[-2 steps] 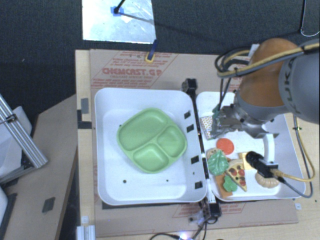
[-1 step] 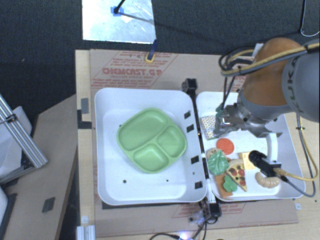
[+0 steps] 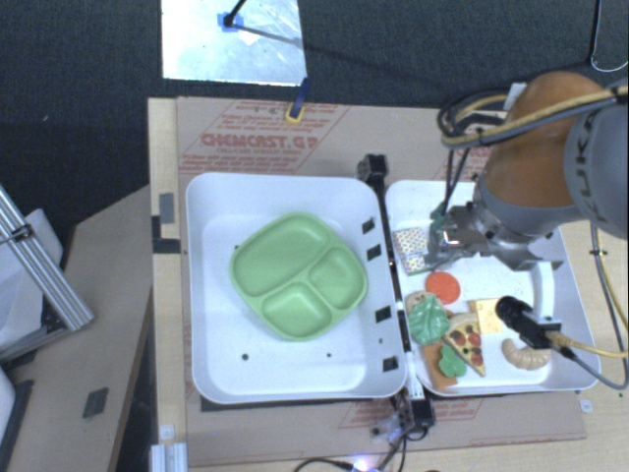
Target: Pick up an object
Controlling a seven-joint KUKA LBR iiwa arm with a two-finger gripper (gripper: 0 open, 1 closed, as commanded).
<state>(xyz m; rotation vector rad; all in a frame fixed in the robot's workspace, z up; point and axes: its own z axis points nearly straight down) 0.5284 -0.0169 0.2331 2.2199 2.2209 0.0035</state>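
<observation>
The right bin (image 3: 565,264) holds toy food. There is a checkered packet (image 3: 410,248) at its left wall, a red tomato slice (image 3: 443,286), and a green lettuce leaf (image 3: 427,317). A pizza slice (image 3: 465,342), a yellow cheese piece (image 3: 488,315), a small green piece (image 3: 451,363) and a tan croissant (image 3: 526,355) are there too. My gripper (image 3: 440,240) hangs low over the bin's upper left part. It is just right of the checkered packet and above the tomato slice. The arm's body hides the bin's upper right.
The left bin (image 3: 211,264) holds a green divided plate (image 3: 298,275). A black divider with clips (image 3: 383,254) separates the bins. A shiny sheet (image 3: 234,29) lies beyond the bench, and cables (image 3: 472,116) loop above the wrist.
</observation>
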